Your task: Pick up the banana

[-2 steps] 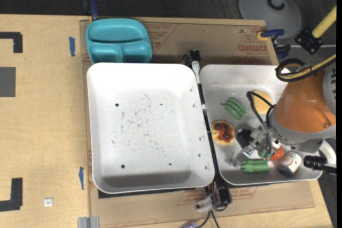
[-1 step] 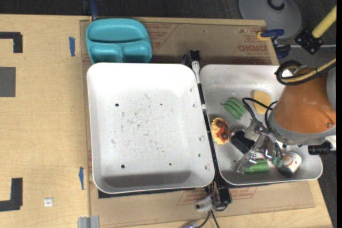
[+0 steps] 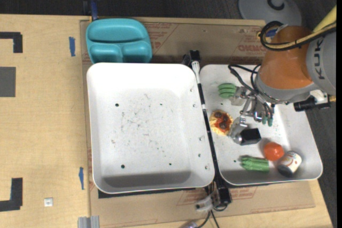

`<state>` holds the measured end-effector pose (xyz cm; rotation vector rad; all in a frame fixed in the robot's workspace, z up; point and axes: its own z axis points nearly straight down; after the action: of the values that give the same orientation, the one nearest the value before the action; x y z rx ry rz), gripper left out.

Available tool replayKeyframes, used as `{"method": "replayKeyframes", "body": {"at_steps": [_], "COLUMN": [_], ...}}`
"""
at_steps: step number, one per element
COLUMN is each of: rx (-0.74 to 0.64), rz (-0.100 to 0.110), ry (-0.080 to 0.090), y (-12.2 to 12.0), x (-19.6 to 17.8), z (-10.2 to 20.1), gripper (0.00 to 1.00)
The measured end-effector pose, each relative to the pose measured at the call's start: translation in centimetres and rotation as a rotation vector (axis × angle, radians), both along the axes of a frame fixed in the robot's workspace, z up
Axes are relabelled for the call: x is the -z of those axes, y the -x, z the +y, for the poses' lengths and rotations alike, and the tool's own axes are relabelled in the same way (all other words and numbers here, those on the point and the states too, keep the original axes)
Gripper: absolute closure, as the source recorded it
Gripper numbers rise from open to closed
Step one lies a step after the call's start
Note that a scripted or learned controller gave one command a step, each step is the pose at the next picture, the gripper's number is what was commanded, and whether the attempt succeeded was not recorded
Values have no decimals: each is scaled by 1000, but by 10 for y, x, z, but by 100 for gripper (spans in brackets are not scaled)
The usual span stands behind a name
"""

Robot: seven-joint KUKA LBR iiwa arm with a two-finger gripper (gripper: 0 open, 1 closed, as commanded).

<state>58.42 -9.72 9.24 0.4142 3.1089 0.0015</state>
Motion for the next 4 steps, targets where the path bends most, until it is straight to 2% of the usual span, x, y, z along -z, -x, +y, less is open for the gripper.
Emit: {"method": "replayKeyframes", "body": {"at_steps": [1,2,3,4], "rx": [-42,-120,-225,-417], "rz": [-1,4,3,-1], "ry": [-1,-1,-1,-1], "y": [-37,64,105,94], "x": [-94,-92,-3,6], "z": [86,131,197,281], "gripper": [0,0,0,0]}}
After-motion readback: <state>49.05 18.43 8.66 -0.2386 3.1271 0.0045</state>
